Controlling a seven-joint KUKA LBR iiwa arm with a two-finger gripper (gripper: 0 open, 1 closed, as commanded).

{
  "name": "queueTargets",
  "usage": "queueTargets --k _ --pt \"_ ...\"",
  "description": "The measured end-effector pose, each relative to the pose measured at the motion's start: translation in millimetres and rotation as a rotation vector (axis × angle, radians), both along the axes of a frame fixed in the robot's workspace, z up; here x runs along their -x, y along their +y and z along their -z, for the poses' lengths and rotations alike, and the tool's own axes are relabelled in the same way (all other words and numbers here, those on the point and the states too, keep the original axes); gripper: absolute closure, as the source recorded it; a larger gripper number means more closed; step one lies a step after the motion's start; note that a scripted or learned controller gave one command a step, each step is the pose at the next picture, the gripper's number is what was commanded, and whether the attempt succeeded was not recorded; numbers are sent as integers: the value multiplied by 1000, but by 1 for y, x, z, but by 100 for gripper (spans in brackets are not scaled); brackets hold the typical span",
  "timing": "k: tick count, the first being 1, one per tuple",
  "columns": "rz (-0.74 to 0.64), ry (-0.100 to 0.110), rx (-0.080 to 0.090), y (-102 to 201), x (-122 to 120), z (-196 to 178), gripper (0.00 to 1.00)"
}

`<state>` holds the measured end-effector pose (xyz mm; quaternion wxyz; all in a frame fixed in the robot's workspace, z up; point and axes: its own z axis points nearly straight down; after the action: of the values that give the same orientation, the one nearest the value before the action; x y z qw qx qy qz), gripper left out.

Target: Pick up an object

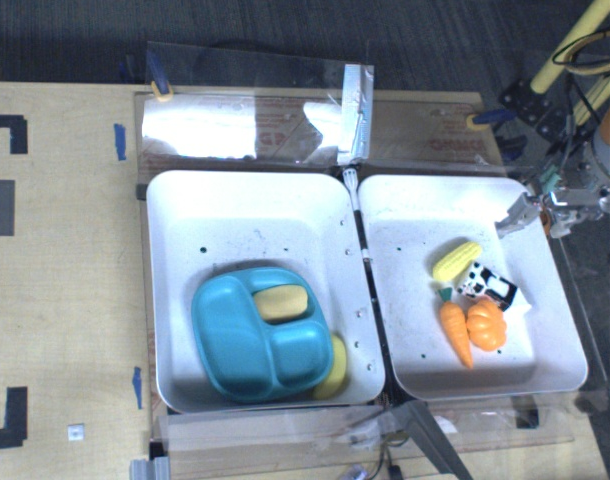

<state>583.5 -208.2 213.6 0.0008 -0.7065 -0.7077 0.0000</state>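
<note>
The right bin (415,348) holds a small heap of toys: a yellow corn cob (455,260), a black-and-white toy (485,285), an orange carrot (455,333) and an orange rounded piece (487,328). In the left bin (185,218) lies a blue divided tray (255,338) with a yellow piece (283,303) in its upper compartment. A yellow round thing (335,368) pokes out from under the tray's right side. My gripper (530,213) hangs over the right bin's upper right corner, up and to the right of the toys, apart from them.
A clear plastic sheet and cardboard (255,118) sit behind the bins. A wooden bench surface (55,268) stretches to the left. Cables and a yellow hose (575,38) run at the upper right near the arm.
</note>
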Motion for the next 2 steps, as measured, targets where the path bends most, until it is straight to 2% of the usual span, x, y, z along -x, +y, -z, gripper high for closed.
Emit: queueTargets --k 1,2 --pt "-72 4 -1 74 78 75 0" --pt "-82 -8 2 89 94 126 0"
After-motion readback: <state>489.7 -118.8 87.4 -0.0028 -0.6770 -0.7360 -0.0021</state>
